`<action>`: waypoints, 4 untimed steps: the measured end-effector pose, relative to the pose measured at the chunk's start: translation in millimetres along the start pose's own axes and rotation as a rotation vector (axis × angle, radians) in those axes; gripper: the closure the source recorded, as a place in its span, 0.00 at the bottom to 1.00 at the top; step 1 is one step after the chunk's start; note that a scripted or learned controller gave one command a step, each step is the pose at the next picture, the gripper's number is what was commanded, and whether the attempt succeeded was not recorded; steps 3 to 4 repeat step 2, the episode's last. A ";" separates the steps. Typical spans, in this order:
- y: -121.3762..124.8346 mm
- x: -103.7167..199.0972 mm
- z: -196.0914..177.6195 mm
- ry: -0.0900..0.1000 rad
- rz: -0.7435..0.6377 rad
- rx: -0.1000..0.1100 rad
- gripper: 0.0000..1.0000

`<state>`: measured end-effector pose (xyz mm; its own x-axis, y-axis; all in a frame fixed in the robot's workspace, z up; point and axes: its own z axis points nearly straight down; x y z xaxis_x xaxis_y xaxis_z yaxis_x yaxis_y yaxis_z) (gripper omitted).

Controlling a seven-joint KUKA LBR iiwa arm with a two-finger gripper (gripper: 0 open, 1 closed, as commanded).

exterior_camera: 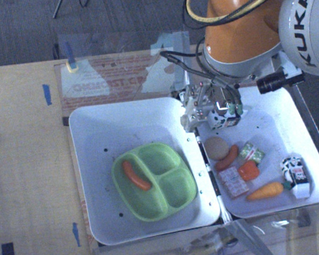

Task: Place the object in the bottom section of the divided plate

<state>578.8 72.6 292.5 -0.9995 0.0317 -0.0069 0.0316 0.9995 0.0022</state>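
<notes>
A green divided plate (158, 203) lies in the left bin (90, 133). An orange-red sausage (136, 175) rests in its left section; the two sections on its right side hold nothing. My gripper (214, 112) hangs over the far left corner of the right bin (318, 184), just past the wall between the bins. A small black-and-white spotted shape (219, 121) sits right under it, and I cannot make out whether it is held. Below the gripper lie a beige round piece (215, 147) and a second sausage (227, 157).
More toy food fills the right bin: a green packet (251, 154), a red piece (248, 170), a pink packet (233, 182), a carrot (265, 191) and a cow-patterned carton (296, 175). The orange-banded arm (241, 14) looms over the bins' far edge.
</notes>
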 end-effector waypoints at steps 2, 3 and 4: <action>-1.8 -19.0 -59.8 -0.002 0.532 0.001 1.00; -1.8 -19.0 -59.8 -0.002 0.532 0.001 1.00; -1.8 -19.0 -59.8 -0.002 0.532 0.001 1.00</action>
